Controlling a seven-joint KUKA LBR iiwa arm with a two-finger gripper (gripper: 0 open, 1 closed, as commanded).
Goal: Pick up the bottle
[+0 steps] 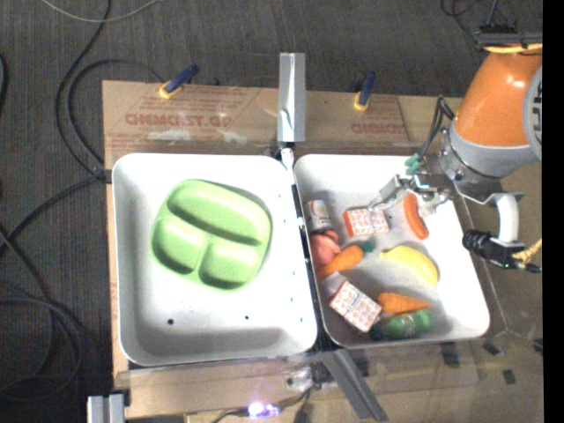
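Nearest the camera, at the front edge of the right bin (476,324), lies a dark green bottle (404,325) on its side, its length running left to right. Just behind it and touching or nearly so is an orange carrot (403,303), also on its side. Left of these sits a red-and-white box (355,306), tilted. A second carrot (344,260) lies slantwise in the middle of the bin, with a pink, peach-like fruit (324,244) at its left end and a small can (318,212) behind that, near the bin's left wall. A yellow banana (412,263) rests toward the right side. Another red-and-white box (365,222) sits further back, and a red-orange item (416,217), narrow and slanted, lies just right of it.

Over the back right part of this bin is the end effector (414,190), at the tip of the grey arm (493,117) with its orange band. It hangs above the far box and the red-orange item, well apart from the bottle. Whether its tips are spread or pressed together cannot be told, and nothing is seen pinched in it.

Beside it, the left bin (132,324) holds a green divided tray (211,233). Both bins rest on a brown counter (132,117) with two clamps (178,81) at its far edge.
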